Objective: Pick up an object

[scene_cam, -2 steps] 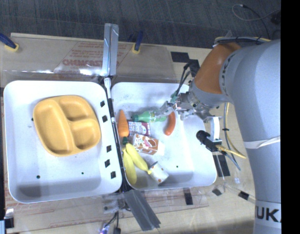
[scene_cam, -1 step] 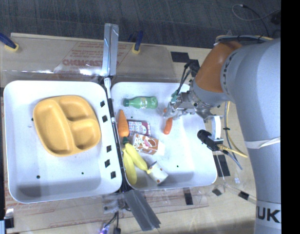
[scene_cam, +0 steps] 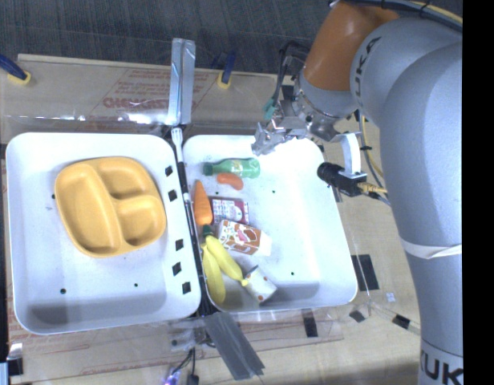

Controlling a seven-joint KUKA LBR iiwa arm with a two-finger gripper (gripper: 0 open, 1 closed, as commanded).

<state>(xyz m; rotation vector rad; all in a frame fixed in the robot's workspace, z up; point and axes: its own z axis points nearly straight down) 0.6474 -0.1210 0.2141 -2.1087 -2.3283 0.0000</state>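
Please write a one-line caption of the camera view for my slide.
KUKA arm's gripper above the right bin near a green bottle; yellow tray in the left bin.

In the right bin [scene_cam: 327,247], the things crowd along the left wall: a green bottle [scene_cam: 233,167] and a small orange piece [scene_cam: 229,181] at the far end, then a carrot [scene_cam: 201,204], two small cartons [scene_cam: 230,210] [scene_cam: 244,237], bananas [scene_cam: 216,265] and a small white box [scene_cam: 261,287] toward the near end. They lie touching or just beside one another, leaving little gap between them. The bin's middle and right half are bare floor, open from above. The claw [scene_cam: 267,139] hangs over the far rim, near the bottle. In the left bin [scene_cam: 30,295], a yellow divided tray [scene_cam: 111,205] takes the middle; bare floor rings it, widest along the near side.
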